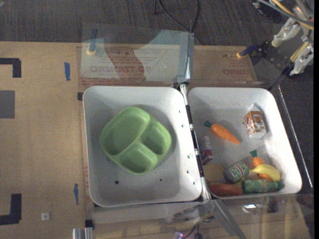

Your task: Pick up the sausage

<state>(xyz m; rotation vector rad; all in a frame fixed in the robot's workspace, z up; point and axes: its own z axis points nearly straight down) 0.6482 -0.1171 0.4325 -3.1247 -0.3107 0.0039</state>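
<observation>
Faint reddish block lettering runs across the brown cardboard sheet point(124, 68) lying on the surface behind the left white bin, at about eleven o'clock in the camera view; it sits under a clear plastic film and is too washed out to read for certain. A second strip of the same pale lettering point(238, 71) stands on the cardboard behind the right bin, at about one o'clock, also unreadable. The small orange-and-white carton point(254, 123) and the little green-labelled can point(237, 171) in the right bin carry printed labels too small to make out.
</observation>
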